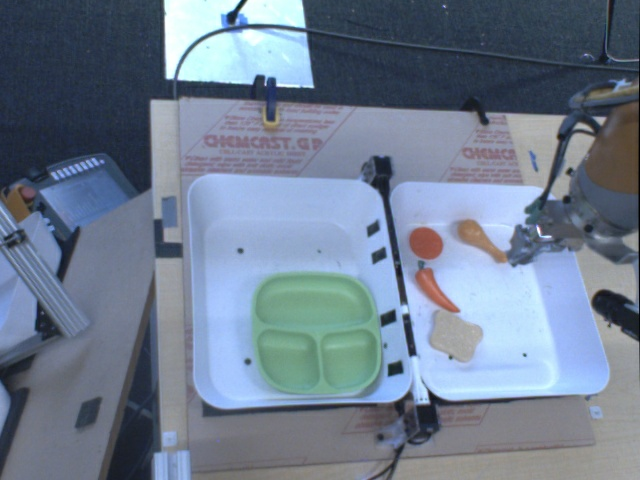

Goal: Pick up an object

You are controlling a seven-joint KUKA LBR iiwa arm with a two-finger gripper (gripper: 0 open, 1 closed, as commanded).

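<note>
The left bin (290, 208) held a green divided plate (318, 332), broad, stiff and shallow, a poor thing for two fingers, so I judged my chances lay in the right bin (570, 358). There the bread slice (455, 336) lay near the front, light and probably soft, best pinched across its short width. The orange carrot (436, 288) lay slanted just behind it, slim and likely slick. The tan drumstick (481, 238), nearest my gripper (522, 244), offered a narrow shank to close on (its rounded end would likely roll). The red tomato (426, 242) sat near the divider, smallest and roundest. I could not tell how wide my gripper stood, and nothing showed in it. Bare floor lay rightward; the bin wall was low.
</note>
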